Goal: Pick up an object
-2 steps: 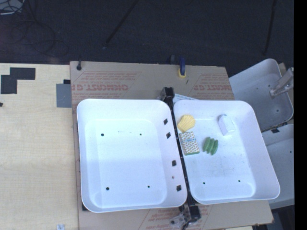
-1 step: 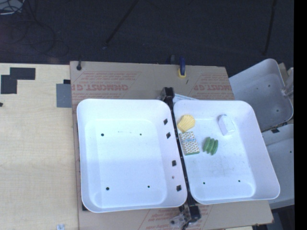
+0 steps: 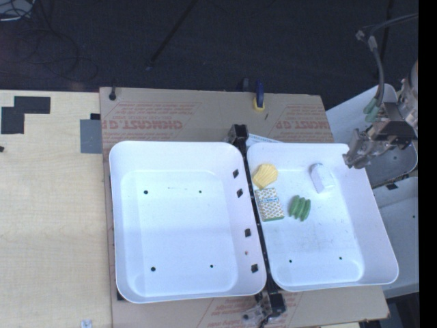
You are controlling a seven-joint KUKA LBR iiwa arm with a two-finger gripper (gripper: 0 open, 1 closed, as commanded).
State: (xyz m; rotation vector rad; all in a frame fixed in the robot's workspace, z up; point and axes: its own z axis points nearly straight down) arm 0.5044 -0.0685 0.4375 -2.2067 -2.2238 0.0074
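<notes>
Right bin (image 3: 355, 265) on the desk: yellow piece (image 3: 265, 175), patterned packet (image 3: 269, 203), green piece (image 3: 300, 208) and white cylinder (image 3: 321, 177). The claw (image 3: 358, 154) hovers at the bin's upper right rim; its state cannot be told. The green piece looks light, best pinched across its narrow width.

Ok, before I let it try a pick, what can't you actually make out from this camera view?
- Gripper: small and blurred at the right bin's far right rim; finger state unreadable.
- Arm: cut off by the right frame edge.
- White object: blends into the white bin floor, shape unclear.
- Patterned packet: print too small to read.
- Green piece: too small to identify.
</notes>
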